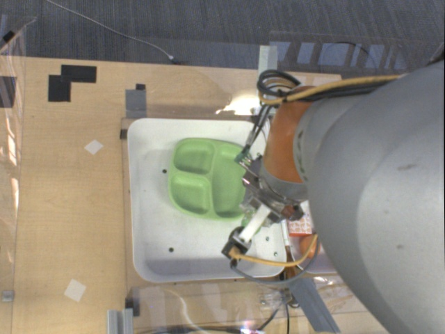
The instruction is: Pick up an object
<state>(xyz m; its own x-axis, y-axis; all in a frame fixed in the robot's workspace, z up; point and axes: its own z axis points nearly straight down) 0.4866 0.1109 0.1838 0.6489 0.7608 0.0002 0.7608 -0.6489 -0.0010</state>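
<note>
While the grey wrist with its orange band blocks most of my line of sight, I cannot tell whether the two-finger gripper [250,181] is open or closed. What I can make out is that it sits low at the right-hand edge of the light green moulded plastic tray divided into compartments [200,178]. That tray lies flat in the upper middle of the shallow white plastic bin [149,214] on the left, apart from the bin's walls.

I judge the step in hand to be the grasp itself. The tray's body looks too broad to span, so I would go for the raised rim, straddling it with one side of the tool inside a compartment and the other outside. I would come straight down, close firmly, then lift slowly, since a tray held by one edge will probably tip and could slide out.

A small red-and-white item [301,226] peeks out beside the arm to the right; I would leave it alone.
</note>
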